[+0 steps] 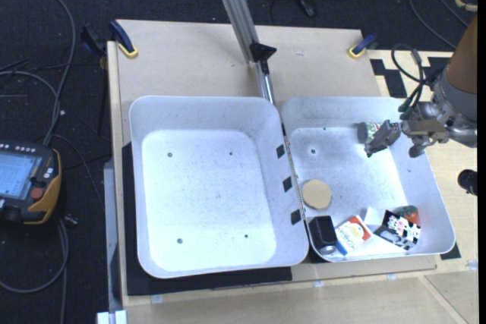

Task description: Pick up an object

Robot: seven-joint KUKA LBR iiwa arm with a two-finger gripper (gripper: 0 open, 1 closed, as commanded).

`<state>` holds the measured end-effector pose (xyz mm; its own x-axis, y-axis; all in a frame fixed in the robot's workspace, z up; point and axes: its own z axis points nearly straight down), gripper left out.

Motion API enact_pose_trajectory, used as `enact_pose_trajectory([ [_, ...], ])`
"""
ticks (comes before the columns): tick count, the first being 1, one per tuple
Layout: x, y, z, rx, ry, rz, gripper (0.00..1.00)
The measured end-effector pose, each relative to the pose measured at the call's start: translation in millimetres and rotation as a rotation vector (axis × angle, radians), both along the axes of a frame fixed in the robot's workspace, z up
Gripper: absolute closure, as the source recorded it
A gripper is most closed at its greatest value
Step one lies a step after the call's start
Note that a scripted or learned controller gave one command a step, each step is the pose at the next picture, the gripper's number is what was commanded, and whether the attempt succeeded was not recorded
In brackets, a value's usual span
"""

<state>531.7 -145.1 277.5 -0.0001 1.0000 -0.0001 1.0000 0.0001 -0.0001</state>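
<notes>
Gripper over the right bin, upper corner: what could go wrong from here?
1. The gripper sits by the right bin far wall, next to a small green object; a grasp there may clip the wall.
2. The other items, round disc and black block, lie far off.

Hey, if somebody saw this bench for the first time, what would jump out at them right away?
The gripper reaching in from the right over the right bin, beside a small green and white object near the bin's far side. Then the cluster along that bin's near edge: a tan disc, a black block and colourful packets.
</notes>
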Motion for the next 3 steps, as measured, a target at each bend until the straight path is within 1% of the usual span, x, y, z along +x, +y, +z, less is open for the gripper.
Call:
enact_pose_trajectory([
  [1, 0, 0, 10, 0.0, 0.0, 0.001, 1.0],
  [2, 7, 137, 136, 0.002, -0.008, 0.009, 1.0],
  [3, -10, 192, 209, 0.002, -0.006, 0.005, 1.0],
])
